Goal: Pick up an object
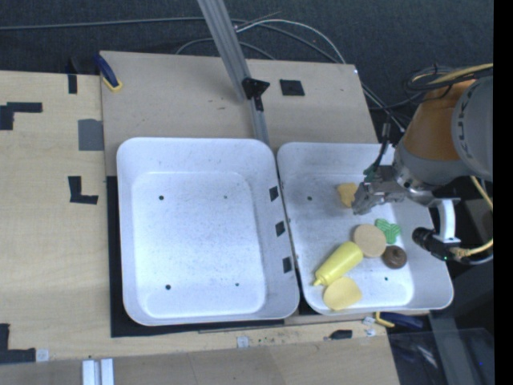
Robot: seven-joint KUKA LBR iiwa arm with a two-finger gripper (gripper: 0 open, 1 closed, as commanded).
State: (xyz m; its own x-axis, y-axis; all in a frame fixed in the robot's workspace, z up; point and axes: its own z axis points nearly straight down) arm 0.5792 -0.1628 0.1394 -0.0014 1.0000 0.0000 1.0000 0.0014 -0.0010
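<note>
Right bin, near edge: we see a yellow lump (343, 294) at about 6 o'clock in the right bin (309, 175), with a yellow bottle (337, 264) lying slanted just above it, cap toward 7 o'clock.
Right bin, middle: a tan disc (369, 240) touches the bottle's upper end; a brown round piece (393, 257) sits at its 4 o'clock and a green piece (389, 230) at its 2 o'clock, all crowded together.
Gripper: the gripper (367, 200) is low over the bin at about 12 o'clock from the disc; we cannot tell how its grip stands.
Likely target: a small yellow object (346, 194) lies just at the gripper's 9 o'clock, partly hidden by it; we see nothing held.
Left bin: the left bin (192, 155) lies at 9 o'clock of the right one.
Risk: we judge the yellow object sits beside the tool rather than under it, so a closing grip could nudge it away or catch air.
Risk, cluster: a drift toward 6 o'clock could knock the disc and green piece.
</note>
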